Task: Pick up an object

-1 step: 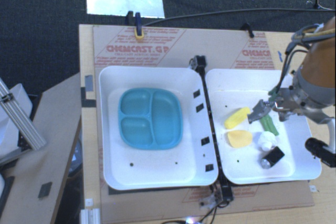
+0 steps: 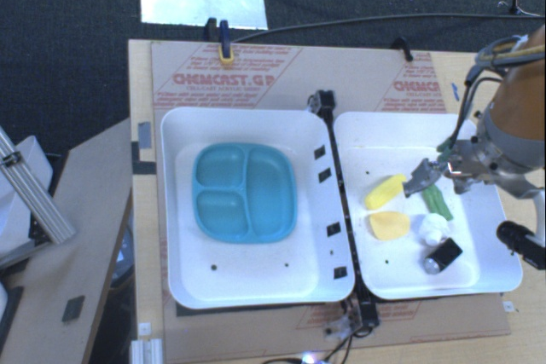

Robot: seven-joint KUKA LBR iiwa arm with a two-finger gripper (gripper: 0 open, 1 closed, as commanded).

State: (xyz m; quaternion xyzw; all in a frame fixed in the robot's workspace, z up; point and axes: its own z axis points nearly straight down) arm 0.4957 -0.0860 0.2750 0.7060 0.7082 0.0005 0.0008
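I'm watching the gripper [image 2: 424, 180] hang over the right bin [image 2: 375, 132], arm coming in from the right w/ the orange band up near the frame edge. The tip sits just above the green piece [image 2: 438, 202], between it and the yellow block [image 2: 386, 191], so my read is that one of those two is the target. Nothing's between the fingers that I can make out; whether they're spread or closed I can't tell, the tip is too small and dark against the bin floor.

All the pickable stuff is bunched mid-right bin: yellow block tilted, a flatter yellow-orange piece [image 2: 389, 225] just below it, a white lump [image 2: 433, 228] beside that, touching or nearly touching the green piece's lower end, and a black item [image 2: 444, 254] nearest the front wall. The crowding probably matters: fingers coming down on the green piece have the white lump close by, so there's some risk of a nudge rather than a clean grab.

Left bin [image 2: 179, 141] holds a blue divided tray [image 2: 246, 191], well apart from the action and prob. not involved. Bins sit side by side, walls touching along the middle seam w/ black clips.

I'd judge the pick not yet made, approach stage.
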